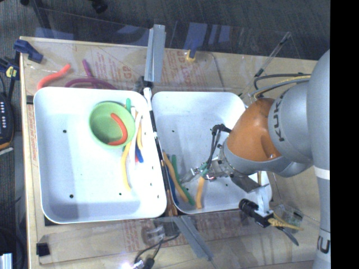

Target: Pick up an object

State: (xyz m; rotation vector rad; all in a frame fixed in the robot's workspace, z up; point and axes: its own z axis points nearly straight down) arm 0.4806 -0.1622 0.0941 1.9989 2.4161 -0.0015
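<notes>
A grey arm (297,128) with an orange band reaches in from 3 o'clock over the right bin (185,108) on a wooden counter (101,240). Its pincer (205,171) hangs low near the bin's 6 o'clock edge; whether it is wide or narrow cannot be told. Just beside it a thin orange stick (199,192) lies with its long axis running roughly 12 to 6. At 9 o'clock from it, green, blue and yellow sticks (175,181) crowd the bin's wall. The left bin (67,172) holds a green bowl (109,125) containing a curved red piece (120,129).
</notes>
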